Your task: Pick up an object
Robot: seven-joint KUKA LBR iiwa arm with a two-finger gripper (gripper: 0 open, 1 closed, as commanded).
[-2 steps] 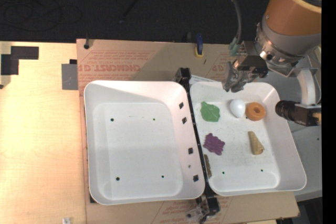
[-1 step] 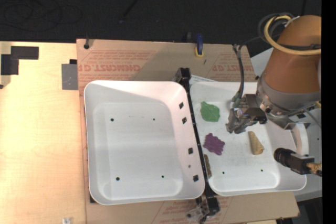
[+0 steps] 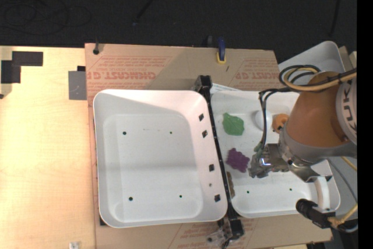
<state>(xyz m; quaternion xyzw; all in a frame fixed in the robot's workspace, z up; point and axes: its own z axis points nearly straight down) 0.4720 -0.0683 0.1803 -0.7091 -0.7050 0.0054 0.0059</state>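
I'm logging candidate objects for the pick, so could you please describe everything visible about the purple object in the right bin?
The purple object is a small, lumpy, irregular piece, matte and soft-looking, possibly foam or cloth; its exact kind is too small to tell. It lies on the floor of the right bin, near the bin's left wall and below the green object, apart from it. The gripper sits just to its right, close beside it; whether they touch cannot be made out. Nothing else rests against it.

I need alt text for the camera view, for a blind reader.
A grey and orange arm's gripper hangs low in the right bin, beside a purple object. A green object lies farther back; the left bin sits alongside.
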